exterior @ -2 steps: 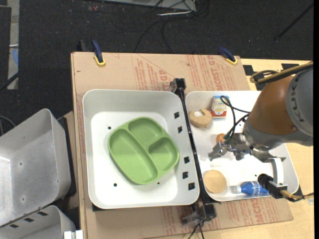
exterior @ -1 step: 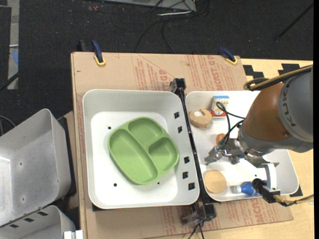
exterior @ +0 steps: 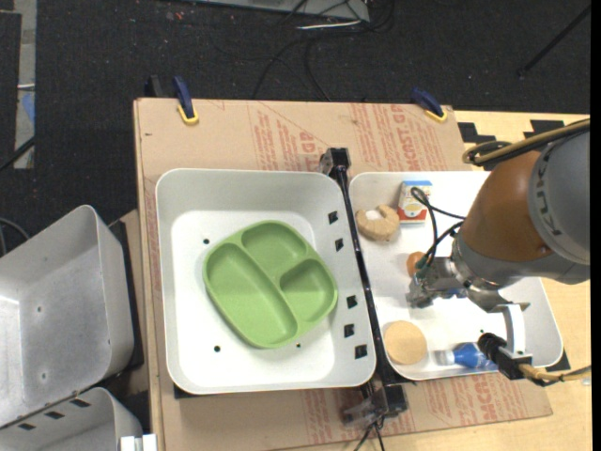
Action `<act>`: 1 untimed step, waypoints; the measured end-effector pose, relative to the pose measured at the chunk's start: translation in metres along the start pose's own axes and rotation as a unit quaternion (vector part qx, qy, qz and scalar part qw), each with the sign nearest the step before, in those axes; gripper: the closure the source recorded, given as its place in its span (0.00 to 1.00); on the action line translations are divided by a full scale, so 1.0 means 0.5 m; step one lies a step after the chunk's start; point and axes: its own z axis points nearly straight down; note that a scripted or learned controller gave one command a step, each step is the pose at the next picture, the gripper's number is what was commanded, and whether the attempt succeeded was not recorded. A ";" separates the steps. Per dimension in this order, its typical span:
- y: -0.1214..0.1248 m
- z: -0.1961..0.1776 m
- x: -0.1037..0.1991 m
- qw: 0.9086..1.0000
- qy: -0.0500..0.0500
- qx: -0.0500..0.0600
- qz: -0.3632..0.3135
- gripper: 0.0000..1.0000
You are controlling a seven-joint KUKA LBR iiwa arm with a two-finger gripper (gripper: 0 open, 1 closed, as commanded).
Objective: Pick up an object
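Reaching down into the right bin (exterior: 540,294), the gripper (exterior: 424,287) sits half hidden under the arm's bulky wrist, so its grip cannot be told. An orange object (exterior: 414,261) peeks out just beside it; a tan round disc (exterior: 407,342) lies near.

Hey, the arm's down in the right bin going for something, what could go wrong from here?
The gripper sits low in the right bin, close beside a small orange object, so it might nudge that away instead of grasping it. The round tan disc lies just below and could get bumped. The arm's bulk hides part of the bin, so a grasp there would be hard to confirm.
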 end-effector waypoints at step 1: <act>0.012 -0.124 0.004 1.000 -0.001 -0.003 -0.003 1.00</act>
